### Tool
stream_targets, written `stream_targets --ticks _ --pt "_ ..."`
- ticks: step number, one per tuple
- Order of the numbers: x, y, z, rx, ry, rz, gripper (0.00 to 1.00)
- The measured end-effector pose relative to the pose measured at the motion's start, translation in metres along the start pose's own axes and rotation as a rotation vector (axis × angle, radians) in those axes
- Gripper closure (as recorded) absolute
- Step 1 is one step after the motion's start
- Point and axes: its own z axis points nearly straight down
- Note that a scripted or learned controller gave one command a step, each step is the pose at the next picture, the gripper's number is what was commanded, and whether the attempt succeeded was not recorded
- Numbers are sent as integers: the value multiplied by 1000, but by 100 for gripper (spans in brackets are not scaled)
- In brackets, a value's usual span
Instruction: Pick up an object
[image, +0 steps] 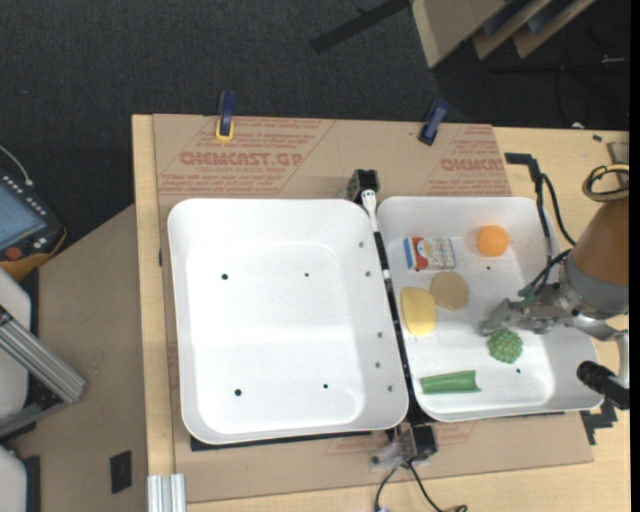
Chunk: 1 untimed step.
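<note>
In the right bin (520, 392) lie several small objects: an orange ball (491, 240), a white carton with red and blue print (430, 252), a tan round disc (450, 291), a yellow block (419, 312), a green bumpy ball (505, 346) and a green flat bar (449, 381). My gripper (497, 320) reaches in from the right, low over the bin, its tips just above and left of the green bumpy ball. Nothing shows between its fingers.
The left bin (200, 230) sits beside the right one, a black hinge strip (385, 290) between them. Both rest on a cardboard sheet (300, 145) held by two clamps at the back. A black cable (545, 215) runs along the right bin's far right rim.
</note>
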Motion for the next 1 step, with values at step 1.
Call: stream_targets --ticks 1 --pt "54 -21 -5 4 3 -5 0"
